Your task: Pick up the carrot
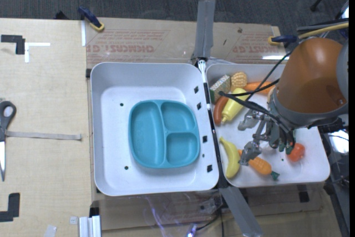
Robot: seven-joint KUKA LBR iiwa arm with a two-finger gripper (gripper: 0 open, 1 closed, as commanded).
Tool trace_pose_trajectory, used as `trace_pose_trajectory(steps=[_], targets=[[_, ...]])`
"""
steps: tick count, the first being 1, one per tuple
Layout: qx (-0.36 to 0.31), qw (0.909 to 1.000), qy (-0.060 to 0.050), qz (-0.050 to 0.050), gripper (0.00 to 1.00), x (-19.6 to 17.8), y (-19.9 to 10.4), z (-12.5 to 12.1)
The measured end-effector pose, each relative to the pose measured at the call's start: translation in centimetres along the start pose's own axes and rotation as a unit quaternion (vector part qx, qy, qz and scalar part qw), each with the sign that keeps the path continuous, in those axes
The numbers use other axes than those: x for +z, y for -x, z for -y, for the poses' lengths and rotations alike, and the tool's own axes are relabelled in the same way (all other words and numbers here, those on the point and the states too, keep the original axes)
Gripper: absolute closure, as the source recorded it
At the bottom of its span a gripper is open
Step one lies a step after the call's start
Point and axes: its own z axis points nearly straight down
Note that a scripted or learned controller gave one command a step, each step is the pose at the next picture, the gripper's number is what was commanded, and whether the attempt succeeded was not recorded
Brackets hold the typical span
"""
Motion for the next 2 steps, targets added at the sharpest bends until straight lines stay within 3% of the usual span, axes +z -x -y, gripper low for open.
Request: trace_pose_trajectory(steps=[1, 2], targets=[[0.079, 0.9969, 0.0, -0.001, 0.0, 8.06, 1.16, 6.18], [0.077, 0.997, 0.0, 0.001, 1.0, 7.11, 1.41, 6.1]])
